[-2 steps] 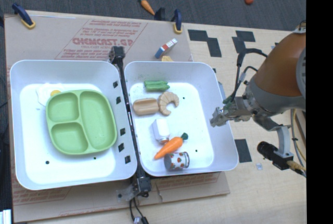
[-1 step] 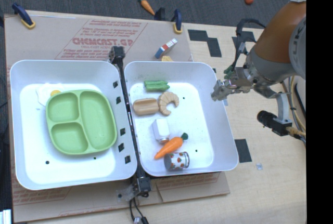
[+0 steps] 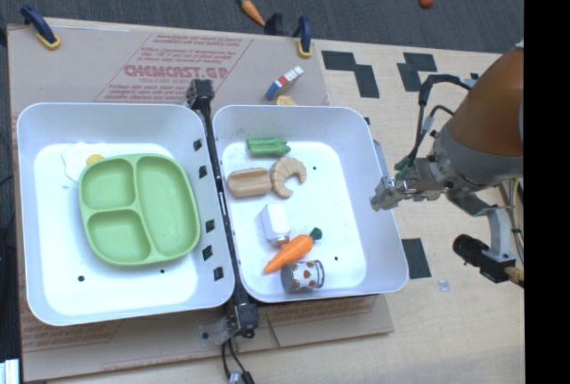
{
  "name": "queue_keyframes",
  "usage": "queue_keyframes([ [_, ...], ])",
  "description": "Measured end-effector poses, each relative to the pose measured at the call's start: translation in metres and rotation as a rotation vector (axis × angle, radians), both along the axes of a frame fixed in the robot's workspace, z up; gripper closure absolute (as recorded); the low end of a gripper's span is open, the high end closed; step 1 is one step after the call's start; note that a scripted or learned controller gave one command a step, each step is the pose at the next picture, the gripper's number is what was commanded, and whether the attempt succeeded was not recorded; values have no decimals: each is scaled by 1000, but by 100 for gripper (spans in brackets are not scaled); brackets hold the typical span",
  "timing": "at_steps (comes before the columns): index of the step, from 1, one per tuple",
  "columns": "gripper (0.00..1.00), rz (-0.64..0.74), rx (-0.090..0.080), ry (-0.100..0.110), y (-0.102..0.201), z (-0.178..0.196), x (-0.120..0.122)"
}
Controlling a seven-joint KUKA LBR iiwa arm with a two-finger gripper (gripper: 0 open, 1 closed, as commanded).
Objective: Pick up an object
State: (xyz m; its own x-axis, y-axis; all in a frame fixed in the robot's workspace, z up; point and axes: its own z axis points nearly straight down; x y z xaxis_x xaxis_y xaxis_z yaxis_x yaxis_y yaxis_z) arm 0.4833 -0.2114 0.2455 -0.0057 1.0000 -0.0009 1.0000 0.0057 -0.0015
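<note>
- Camera view: the gripper (image 3: 386,193) hangs at the right bin's (image 3: 356,119) right wall, about level with the middle of that bin. It sits over the rim rather than over the bin floor. Nothing shows between its fingers. Whether they stand wide or narrow I cannot tell; the tip is small and dark against the rim.
- No particular object is set by the task, and every candidate lies to the left of the gripper, inside the right bin.
- Nearest, by my judgement, are the toy carrot (image 3: 290,251) and the small printed cup (image 3: 304,274), both left of the gripper and toward the bin's near edge. The carrot's long axis runs on a slant, its green top up and right toward the gripper, its point down and left. The cup lies just beside it, touching or nearly so.
- A white block (image 3: 275,221) sits just above the carrot. Farther left and up are a croissant (image 3: 289,175) and a bread roll (image 3: 248,183), close together, with a green piece (image 3: 267,145) beyond them near the far wall.
- The left bin (image 3: 36,119) holds a green divided plate (image 3: 137,208), well apart from the gripper.
- The coming move, as I judge it, turns on carrying the gripper leftward over the rim, then setting it down across the carrot's slanted axis.
</note>
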Motion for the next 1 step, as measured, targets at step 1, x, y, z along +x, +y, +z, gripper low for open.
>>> queue_keyframes([
  [1,100,2,1,0,22,-10,-7],
])
